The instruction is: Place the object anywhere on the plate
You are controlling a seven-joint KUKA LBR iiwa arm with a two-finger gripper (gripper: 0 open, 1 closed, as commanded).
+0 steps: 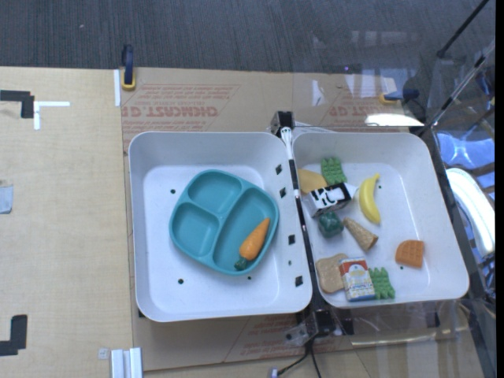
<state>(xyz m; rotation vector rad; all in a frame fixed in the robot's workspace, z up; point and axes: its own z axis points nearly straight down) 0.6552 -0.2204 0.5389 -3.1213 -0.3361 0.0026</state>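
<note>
— Start at the front edge. What's lying nearest us?

— In the right bin (441, 211), closest to us, a small carton (357, 279) lies over a slice of bread (329, 272), with a green block (383, 283) just beside it. They look tumbled together, a loose supply heap rather than an arrangement.

— And across the divider?

— The left bin (150, 235) holds the teal plate (206, 220), lying flat and turned at an angle. The carrot (253, 239) lies in the plate's right-hand compartment, leaf end toward us, tip pointing away. I'd say it rests there because the wall between the compartments keeps it from rolling.

— So the job's done?

— By my reckoning, yes: the carrot is on the plate with nothing touching it.

— Further back?

— Mid-bin on the right, an orange waffle piece (409, 253), a banana (370, 199) and a black-and-white block (328, 197); beyond those, another green block (332, 168) near the far wall.

— And the arm, how is it posed?

— I can't see it over either bin from here, so its pose, and whether the gripper is parted or closed, I can't tell.
</note>
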